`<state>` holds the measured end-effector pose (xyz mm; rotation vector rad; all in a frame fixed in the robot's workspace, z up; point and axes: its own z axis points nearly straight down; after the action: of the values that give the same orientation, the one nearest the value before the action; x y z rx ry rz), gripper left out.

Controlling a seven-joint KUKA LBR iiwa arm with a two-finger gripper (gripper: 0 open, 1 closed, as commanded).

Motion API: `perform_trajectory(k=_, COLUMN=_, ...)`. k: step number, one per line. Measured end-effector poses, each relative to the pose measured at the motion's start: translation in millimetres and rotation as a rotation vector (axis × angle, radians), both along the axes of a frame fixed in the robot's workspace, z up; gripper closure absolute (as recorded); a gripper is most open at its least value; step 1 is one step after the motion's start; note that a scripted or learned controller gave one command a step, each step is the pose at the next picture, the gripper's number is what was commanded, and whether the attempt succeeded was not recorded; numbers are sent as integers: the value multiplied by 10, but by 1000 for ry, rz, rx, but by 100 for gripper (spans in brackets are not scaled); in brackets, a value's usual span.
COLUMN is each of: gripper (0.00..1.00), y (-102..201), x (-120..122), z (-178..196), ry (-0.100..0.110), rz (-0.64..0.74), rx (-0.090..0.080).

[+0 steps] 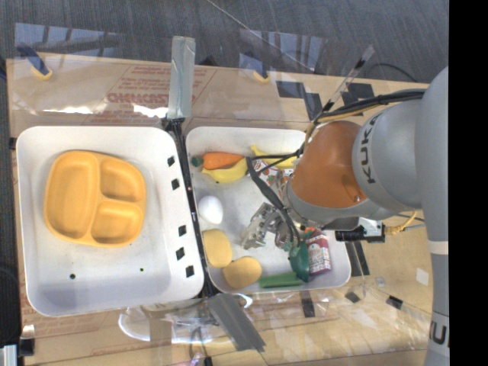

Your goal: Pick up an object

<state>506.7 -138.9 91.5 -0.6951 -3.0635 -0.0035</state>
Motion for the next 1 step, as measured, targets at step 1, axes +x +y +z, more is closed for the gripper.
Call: perform_trajectory(k=1, gripper=100, y=511, x=445, z=3, ry=0, rz=-233, rx=0)
